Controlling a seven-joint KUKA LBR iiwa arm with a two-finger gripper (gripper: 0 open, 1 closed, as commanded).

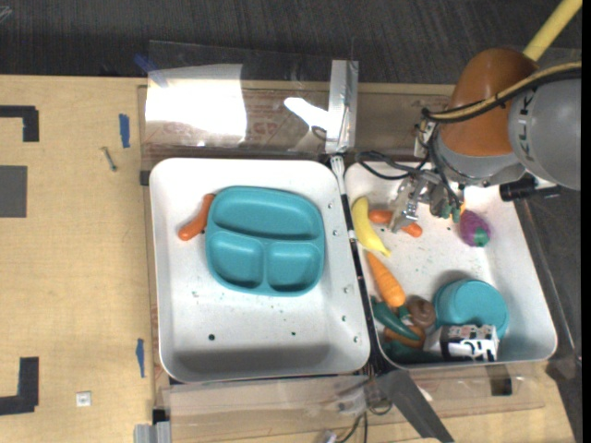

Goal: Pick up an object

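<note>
The arm (517, 109) reaches in from the right, orange band up top, and its jaws (406, 212) hang low over the far end of the right bin (526, 275), just beside the yellow banana (367, 230). Whether those jaws are spread or pressed together, I cannot tell from this angle; nothing can be seen between them. A small orange piece (413, 231) lies right under the tip, and a purple and green toy (476, 228) lies near the right wall. Further down the same bin, a carrot (388, 284) runs on from the banana, with a brown lump (423, 313) beside it, a teal cup (472, 305) at the near end, and a black and white item (469, 344) touching the cup. Over in the left bin (185, 321), a teal divided plate (266, 238) lies flat, with an orange sausage-shaped piece (195, 220) against its left rim. Both bins sit on the tan surface (65, 247).
</note>
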